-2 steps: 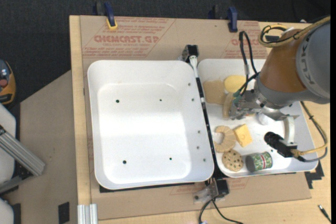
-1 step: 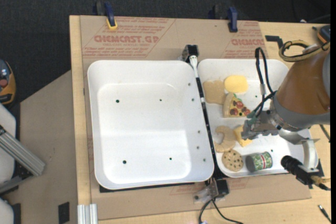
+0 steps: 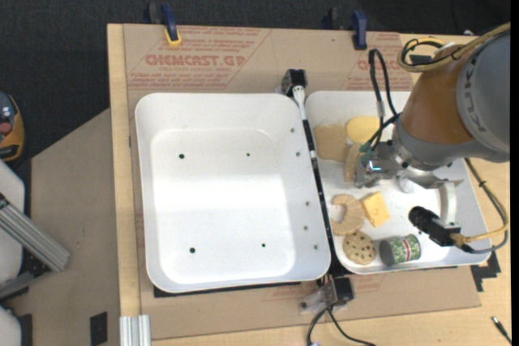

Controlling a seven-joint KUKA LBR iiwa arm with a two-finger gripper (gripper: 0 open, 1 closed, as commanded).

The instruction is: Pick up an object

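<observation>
The right bin (image 3: 324,105) holds several food-like objects: a tan slab (image 3: 328,140), a yellow round piece (image 3: 362,127), a yellow cheese wedge (image 3: 375,209), a tan pretzel-like ring (image 3: 349,212), a round cracker (image 3: 358,248) and a green can (image 3: 401,249) lying on its side. My gripper (image 3: 362,164) reaches down into this bin between the tan slab and the cheese wedge, just below the yellow round piece. Its tips are hidden among the objects.
The left bin (image 3: 162,198) lies beside the right one, divided by a shared rim. The arm's grey and orange body (image 3: 446,113) covers the right bin's right half. A black cable (image 3: 379,85) loops over the bin's back. Blue clamps (image 3: 169,16) hold the board.
</observation>
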